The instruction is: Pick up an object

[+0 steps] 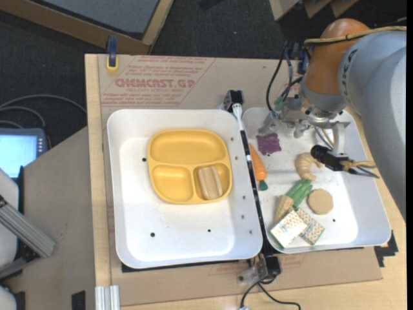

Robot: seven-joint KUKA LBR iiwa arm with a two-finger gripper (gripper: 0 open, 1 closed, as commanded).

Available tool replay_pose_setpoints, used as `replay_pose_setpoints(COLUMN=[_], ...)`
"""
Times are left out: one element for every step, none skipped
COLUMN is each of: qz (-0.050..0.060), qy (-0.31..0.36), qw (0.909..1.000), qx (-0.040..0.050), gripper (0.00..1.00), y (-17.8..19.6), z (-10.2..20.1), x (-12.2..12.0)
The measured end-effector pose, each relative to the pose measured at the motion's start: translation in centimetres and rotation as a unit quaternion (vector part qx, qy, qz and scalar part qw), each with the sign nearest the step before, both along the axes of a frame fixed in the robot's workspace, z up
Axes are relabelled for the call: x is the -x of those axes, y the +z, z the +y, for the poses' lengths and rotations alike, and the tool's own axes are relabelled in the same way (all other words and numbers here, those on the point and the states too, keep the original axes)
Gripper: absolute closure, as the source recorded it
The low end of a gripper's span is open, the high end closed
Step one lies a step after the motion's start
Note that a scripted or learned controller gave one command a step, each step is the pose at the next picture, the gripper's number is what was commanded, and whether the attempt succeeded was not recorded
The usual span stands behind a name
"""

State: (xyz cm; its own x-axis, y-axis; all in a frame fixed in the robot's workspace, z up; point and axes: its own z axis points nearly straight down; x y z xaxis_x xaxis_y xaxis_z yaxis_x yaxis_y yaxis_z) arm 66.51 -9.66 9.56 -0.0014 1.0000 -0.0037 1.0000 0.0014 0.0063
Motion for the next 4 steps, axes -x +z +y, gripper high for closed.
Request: replay_pose_setpoints(qz=[0.006,0.0,-0.001,-0.001], qy=[-0.002,0.0,-0.001,-0.001], qw=[1.0,1.0,1.0,1.0], qx=[-0.0025,-0.0014,-0.0005,-0.0003], gripper=[0.0,0.0,1.0,0.0], y=[-1.2,-1.1,0.1,0.1], z=[0.3,0.5,0.5,0.5], x=[4.7,0.7,0.7,0.7])
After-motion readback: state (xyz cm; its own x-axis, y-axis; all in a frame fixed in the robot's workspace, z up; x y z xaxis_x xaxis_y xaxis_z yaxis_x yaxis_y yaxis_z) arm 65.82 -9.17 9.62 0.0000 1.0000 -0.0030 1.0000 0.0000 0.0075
